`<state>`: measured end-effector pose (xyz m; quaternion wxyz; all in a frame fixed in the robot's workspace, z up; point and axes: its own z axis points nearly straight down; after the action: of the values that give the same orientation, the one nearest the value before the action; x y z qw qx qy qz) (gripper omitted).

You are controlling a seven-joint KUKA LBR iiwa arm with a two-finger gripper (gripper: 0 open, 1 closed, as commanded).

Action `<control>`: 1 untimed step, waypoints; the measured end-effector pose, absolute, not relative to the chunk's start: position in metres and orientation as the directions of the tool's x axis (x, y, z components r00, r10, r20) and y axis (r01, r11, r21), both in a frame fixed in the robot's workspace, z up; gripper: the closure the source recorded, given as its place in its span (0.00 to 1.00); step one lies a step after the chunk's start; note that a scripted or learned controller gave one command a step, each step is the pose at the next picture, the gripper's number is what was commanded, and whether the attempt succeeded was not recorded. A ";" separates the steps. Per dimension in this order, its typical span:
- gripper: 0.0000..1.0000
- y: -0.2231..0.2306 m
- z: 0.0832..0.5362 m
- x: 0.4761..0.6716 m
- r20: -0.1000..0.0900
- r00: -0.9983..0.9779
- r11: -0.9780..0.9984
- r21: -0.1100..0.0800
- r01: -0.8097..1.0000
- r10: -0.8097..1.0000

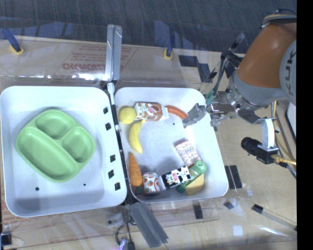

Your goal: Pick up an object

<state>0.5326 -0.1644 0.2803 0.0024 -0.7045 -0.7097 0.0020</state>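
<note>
The right bin (157, 146) holds several toy foods: a yellow lemon (126, 115), a banana (136, 136), a brown-and-white carton (148, 111), an orange-red sausage (176, 111), a carrot (135, 171), a pink snack packet (187, 152), a cow-print carton (176, 177), a green bottle (197, 168), a yellow wedge (196, 184) and a small can (151, 183). My gripper (193, 115) hangs over the bin's upper right part, just right of the sausage and above the snack packet. Nothing shows in its grasp.
The left bin (21, 191) carries a green divided plate (55, 145). A grey metal bar (113, 51) stands behind the seam between the bins. The arm's orange band (268, 40) and a black cable fitting (258, 147) sit beyond the right bin's rim.
</note>
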 end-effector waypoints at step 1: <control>0.00 -0.186 0.097 0.570 0.000 0.194 -0.194 0.005 0.981 0.981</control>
<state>0.5697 -0.1856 0.0966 -0.0019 -0.7726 -0.6349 -0.0013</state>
